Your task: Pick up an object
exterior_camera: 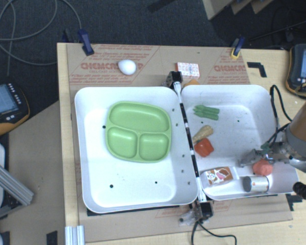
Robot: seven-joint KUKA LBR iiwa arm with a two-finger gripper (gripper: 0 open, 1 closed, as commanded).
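Note:
The right bin (245,98) holds several items. Green beans (206,112) lie near its far side. A tan bread piece (202,133) sits by the left wall, with a red block (204,147) just below it. A small printed packet (218,176) and a white and grey cylinder (256,183) rest along the near wall. A round red object (262,168) sits at the right. My gripper (260,157) hangs low in the bin, right over and touching the top of that red object. The arm comes in from the right edge.
The left bin (92,152) carries a green three-compartment plate (138,131). On the cardboard behind the bins lie a white egg-shaped thing (126,66) and a small patterned box (188,69). A black cable (274,111) loops over the right bin's right wall.

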